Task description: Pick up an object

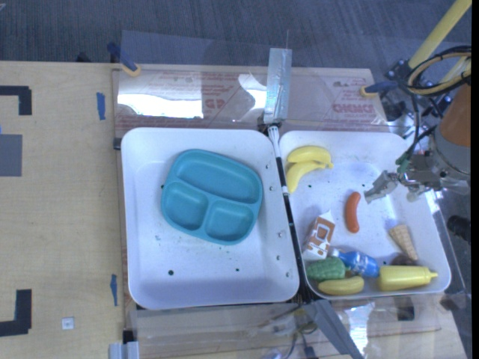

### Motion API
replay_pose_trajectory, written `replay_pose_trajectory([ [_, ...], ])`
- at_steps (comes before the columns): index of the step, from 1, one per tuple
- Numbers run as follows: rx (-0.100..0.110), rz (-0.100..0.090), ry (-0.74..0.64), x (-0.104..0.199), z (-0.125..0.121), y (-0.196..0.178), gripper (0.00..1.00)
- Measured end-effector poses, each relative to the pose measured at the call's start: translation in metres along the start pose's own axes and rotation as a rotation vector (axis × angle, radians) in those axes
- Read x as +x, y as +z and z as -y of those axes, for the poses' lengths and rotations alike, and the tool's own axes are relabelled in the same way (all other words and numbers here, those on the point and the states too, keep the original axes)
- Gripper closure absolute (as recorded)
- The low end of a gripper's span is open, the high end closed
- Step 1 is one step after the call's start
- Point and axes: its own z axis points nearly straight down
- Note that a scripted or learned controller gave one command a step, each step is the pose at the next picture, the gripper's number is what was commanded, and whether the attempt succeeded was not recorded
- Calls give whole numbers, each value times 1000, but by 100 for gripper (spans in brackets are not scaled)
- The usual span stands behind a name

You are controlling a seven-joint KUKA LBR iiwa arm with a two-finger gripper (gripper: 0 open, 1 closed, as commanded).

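My gripper hangs at the right side of the right-hand shallow white bin, over bare white floor. Its two grey fingers stand spread apart with nothing between them: the tool is released and empty. Behind it, toward the right edge, my grey arm with its orange band reaches in, trailing black cables.

Everything I could pick lies to the left of the gripper or nearer the camera than it. Closest, just left of my fingertips and apart from them, is the small orange-red sausage, lying roughly upright. Farther left and toward the back of the bin sit the two yellow plastic bananas, beside the divider wall. Just nearer than my gripper lies the tan waffle cone, and past that, along the front wall, the yellow squeeze bottle on its side. Left of the bottle come the blue crumpled wrapper, the green bumpy vegetable, a small yellow oblong piece touching it, and the white-and-orange carton.

Well to my left, in the other white bin, rests the teal three-compartment plastic plate.
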Motion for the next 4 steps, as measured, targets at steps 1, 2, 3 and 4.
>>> replay_pose_trajectory([
  [1, 10, -2, -1, 17, -1, 94, 0],
  [2, -6, -15, 92, -39, 11, 106, 0],
  [3, -7, 1, 182, -5, -36, 109, 0],
  [4, -11, 3, 182, -6, -37, 98, 100],
])
